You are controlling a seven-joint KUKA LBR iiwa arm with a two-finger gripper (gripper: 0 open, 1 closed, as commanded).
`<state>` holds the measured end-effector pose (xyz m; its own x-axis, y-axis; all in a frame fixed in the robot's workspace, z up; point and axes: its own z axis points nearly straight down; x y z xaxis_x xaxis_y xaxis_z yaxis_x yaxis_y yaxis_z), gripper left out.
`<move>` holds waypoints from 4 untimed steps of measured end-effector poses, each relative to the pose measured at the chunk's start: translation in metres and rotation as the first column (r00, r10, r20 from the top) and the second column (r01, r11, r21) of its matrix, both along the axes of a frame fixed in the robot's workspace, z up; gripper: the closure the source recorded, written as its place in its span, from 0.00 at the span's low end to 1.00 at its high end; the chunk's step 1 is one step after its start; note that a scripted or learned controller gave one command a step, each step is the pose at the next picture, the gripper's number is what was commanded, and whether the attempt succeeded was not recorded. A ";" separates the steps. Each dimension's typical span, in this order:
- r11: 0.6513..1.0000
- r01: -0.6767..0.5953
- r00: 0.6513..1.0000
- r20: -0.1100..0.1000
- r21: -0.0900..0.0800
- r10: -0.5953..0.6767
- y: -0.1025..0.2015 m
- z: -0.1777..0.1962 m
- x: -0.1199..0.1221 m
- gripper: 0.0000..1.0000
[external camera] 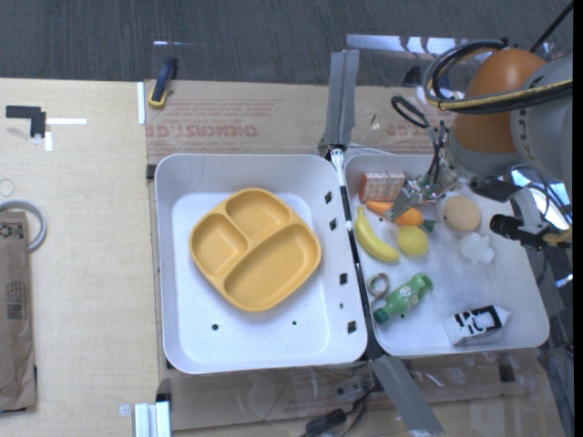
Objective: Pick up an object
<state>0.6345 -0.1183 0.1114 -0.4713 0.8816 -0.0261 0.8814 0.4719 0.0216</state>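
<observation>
Right bin (524,321) crowded at its far edge, claw (421,192) there above the carrot (401,214), grip state indiscernible.

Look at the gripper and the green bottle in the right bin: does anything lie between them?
Yes. The gripper is low at the far end of the right bin, by the carrot. The lemon and banana lie between it and the green bottle nearer the front.
</observation>
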 end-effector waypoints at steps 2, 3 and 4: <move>0.992 0.129 0.991 -0.030 0.011 -0.128 0.017 -0.019 -0.017 0.00; 0.991 0.131 0.991 -0.029 0.010 -0.130 0.016 -0.009 -0.017 1.00; 0.978 0.208 0.978 -0.030 0.011 -0.208 0.077 0.081 0.003 1.00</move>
